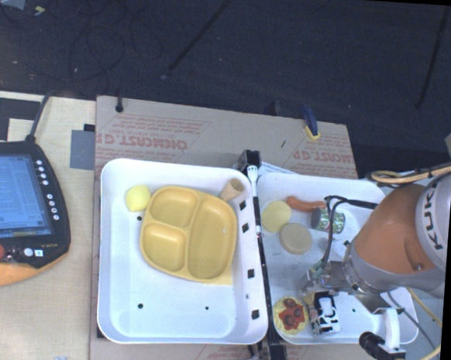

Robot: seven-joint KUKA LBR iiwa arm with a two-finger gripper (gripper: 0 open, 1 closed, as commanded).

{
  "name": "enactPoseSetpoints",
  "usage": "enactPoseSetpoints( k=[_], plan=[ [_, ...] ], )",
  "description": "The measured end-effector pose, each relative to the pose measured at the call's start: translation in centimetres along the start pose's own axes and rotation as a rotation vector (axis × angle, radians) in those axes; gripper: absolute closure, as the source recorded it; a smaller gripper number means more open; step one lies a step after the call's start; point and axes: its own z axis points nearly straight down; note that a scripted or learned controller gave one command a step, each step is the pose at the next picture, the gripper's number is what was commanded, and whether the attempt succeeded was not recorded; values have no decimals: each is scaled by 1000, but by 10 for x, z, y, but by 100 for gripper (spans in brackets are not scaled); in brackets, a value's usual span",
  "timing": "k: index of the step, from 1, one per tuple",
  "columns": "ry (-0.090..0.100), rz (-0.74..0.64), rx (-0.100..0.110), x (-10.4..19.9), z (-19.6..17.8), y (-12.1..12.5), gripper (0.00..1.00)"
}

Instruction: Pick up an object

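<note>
So the pincer (326, 309) hangs low right beside the little pizza (291, 316), probably lining up a grab; can't tell its state.

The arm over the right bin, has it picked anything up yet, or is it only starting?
Done: the arm has reached over the right bin. In hand: its end effector hangs low near the small pizza; no object is visibly held. Left: grasping and lifting something, perhaps the pizza or the tan disc.
</note>
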Motion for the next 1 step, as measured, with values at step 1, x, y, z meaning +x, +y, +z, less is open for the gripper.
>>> enactPoseSetpoints(
  k=[1],
  plan=[
    [5, -16, 5, 104, -91, 43, 100]
  ],
)
